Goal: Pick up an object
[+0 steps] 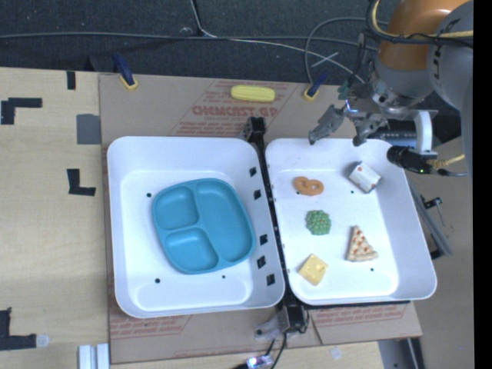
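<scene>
The right bin [400, 283] holds several small items: a brown pretzel [307, 185], a green broccoli piece [318, 222], a yellow cheese block [312, 269], a pizza slice [359, 245] and a white block [364, 177]. My gripper [339, 130] hangs open above the far edge of the right bin, its two dark fingers spread with nothing between them. It is beyond the pretzel and to the left of the white block, apart from both.
The left bin [127, 206] holds a blue divided plate [202, 225]. A yellow banana-like object [253, 93] lies on the cardboard behind the bins. Blue clamps [123, 71] and cables sit along the back edge.
</scene>
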Controlling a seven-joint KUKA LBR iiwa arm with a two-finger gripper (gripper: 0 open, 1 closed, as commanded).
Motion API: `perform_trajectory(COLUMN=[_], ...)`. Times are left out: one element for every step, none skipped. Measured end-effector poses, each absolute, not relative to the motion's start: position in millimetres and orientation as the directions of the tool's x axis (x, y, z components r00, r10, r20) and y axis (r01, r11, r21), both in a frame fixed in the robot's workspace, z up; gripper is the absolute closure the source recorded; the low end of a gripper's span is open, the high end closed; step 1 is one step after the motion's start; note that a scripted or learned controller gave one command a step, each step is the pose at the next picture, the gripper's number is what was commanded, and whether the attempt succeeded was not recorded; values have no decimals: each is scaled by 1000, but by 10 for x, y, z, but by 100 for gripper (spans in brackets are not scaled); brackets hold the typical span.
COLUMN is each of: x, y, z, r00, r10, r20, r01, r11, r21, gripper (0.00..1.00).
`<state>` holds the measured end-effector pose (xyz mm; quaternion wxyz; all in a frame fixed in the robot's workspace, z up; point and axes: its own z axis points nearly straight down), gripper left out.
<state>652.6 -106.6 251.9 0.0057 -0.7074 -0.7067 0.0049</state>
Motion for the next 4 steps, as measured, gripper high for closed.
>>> perform_trajectory(x=[6547,6514,6537,6623], y=[-1063,-1017,-1103,-1066], z=[2608,2159,1577,1040], r00=[-2,-1,-1,-3], r10=[1000,1000,1000,1000], r20=[0,-1,-2,-2], r01=[1000,1000,1000,1000], r11=[2,1,1,3], r21=[-1,-5,-4,-5], gripper=[0,0,0,0])
